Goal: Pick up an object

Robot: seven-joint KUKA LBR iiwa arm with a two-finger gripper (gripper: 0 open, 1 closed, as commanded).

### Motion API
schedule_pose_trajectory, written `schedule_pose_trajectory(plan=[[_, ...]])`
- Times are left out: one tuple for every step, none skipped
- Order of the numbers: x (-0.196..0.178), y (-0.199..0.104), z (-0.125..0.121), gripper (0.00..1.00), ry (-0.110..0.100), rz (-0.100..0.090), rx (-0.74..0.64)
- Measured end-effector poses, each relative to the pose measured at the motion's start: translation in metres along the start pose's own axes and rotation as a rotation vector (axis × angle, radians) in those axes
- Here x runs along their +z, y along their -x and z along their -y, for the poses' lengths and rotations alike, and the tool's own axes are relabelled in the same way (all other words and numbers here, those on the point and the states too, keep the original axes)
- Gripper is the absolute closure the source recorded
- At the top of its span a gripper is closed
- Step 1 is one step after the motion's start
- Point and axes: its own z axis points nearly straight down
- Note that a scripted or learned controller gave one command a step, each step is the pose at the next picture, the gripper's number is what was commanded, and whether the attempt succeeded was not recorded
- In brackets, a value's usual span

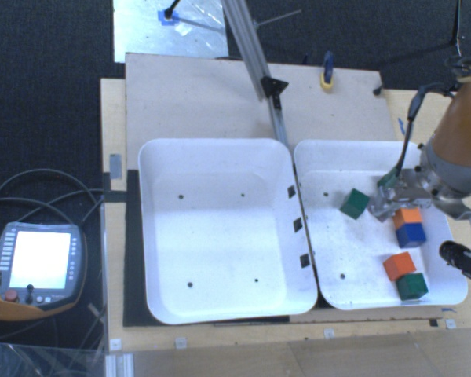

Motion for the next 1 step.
schedule_pose_trajectory(plan=[[-0.0538, 0.0005, -0.0025, 1.00, -0.001, 0.000, 0.000]])
